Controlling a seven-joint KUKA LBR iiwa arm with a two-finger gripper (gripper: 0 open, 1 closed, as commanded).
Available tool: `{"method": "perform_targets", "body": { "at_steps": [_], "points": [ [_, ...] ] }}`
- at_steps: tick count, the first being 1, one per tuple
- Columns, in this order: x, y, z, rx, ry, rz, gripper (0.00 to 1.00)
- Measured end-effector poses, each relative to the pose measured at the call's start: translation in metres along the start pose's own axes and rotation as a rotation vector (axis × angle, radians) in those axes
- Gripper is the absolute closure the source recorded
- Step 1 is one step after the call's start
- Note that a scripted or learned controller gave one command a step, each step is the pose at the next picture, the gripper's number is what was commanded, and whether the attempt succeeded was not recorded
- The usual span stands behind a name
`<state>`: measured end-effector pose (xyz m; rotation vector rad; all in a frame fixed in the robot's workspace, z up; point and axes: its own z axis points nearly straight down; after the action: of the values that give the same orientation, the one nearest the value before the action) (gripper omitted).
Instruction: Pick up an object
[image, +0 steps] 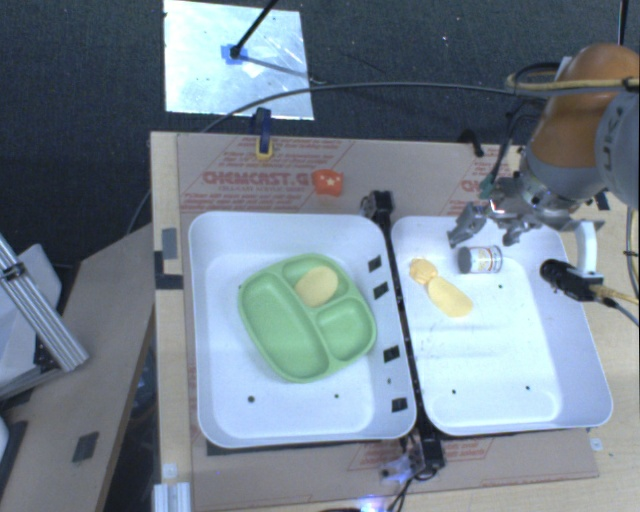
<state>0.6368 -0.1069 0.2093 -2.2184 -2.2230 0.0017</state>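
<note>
– Can (481, 260), is that the target? Where does it sit?
– My guess, yes. It lies on its side just below the gripper (486, 239), almost between the fingertips and a touch toward the near edge of the bench

– Then take the hazards, biggest thing first
– The right bin (520, 375) is under the tool. Its far wall is close behind the fingers, so a descent that drifts back could clip the rim. The left bin (230, 400) is well off to the side, away from the arm, so it is no threat

– And the green plate (290, 345)?
– It is over in that far bin with a pale yellow piece (318, 286) in one compartment. Both are well apart from the tool and I'd ignore them

– What about the yellow thing nearer in?
– A long yellow object (443, 290) lies beside and below the gripper on the side away from the arm, near the can but not touching it. A finger coming down wide on that side could nudge it

– The gripper itself?
– Its fingers are spread wide with nothing between them

– So what is the worst case?
– The smallest item. A round can on its side will probably roll. If the fingers close off-centre or one touches first, it squirts out toward the near side and the jaws shut on air
</note>
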Motion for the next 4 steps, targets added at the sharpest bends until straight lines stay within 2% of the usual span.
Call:
{"method": "perform_targets", "body": {
  "at_steps": [1,2,3,4],
  "points": [
    [0.007,0.005,0.059,0.001,0.0,-0.003,0.0],
    [0.014,0.015,0.103,-0.015,-0.006,-0.003,0.0],
    [0.014,0.018,0.087,-0.025,-0.005,-0.004,1.0],
    [0.014,0.024,0.042,-0.008,-0.001,-0.003,1.0]
  ]
}}
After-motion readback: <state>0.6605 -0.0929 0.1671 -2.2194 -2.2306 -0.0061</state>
